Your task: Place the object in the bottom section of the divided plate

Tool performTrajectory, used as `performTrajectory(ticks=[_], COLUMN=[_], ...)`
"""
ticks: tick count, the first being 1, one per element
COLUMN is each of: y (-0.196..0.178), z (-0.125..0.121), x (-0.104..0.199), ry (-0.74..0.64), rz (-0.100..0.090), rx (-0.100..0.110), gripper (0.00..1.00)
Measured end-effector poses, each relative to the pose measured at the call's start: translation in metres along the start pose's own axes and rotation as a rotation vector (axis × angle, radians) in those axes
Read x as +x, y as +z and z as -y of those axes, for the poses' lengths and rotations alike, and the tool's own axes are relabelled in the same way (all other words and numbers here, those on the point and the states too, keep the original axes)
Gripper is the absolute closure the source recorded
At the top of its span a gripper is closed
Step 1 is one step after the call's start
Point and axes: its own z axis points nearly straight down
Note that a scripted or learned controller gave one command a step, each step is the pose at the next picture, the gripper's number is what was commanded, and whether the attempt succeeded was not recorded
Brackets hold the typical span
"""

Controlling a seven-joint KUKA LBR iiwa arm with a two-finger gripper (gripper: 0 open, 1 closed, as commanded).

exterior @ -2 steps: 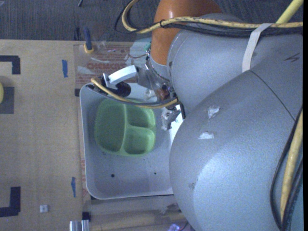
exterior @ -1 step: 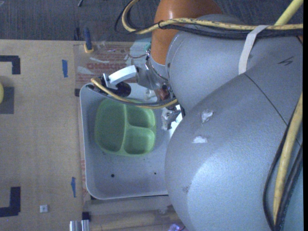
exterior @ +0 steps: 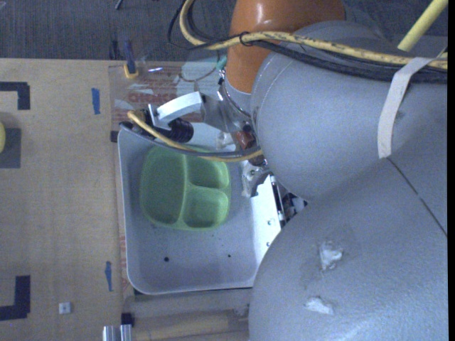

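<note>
Bin with green plate, arm overhead.
I see the green divided plate (exterior: 186,190) lying flat in the white bin (exterior: 192,265), its sections bare. The grey arm (exterior: 341,155) covers the bin's right side; the object to be placed is hidden from me, so its position relative to the gripper is untellable.

Green divided plate (exterior: 186,190); white bin (exterior: 192,265); grey arm (exterior: 341,190).

The grey arm (exterior: 355,155) reaches in from the right, orange band (exterior: 277,13) uppermost.
</note>
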Motion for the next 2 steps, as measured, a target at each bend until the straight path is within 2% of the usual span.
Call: performTrajectory(ticks=[1,2], y=[0.000,-0.104], z=[0.000,-0.002], x=[0.000,0.006], ry=[0.000,0.037], rz=[0.000,-0.002], rx=[-0.001,-0.001], gripper=[0.00,0.00])
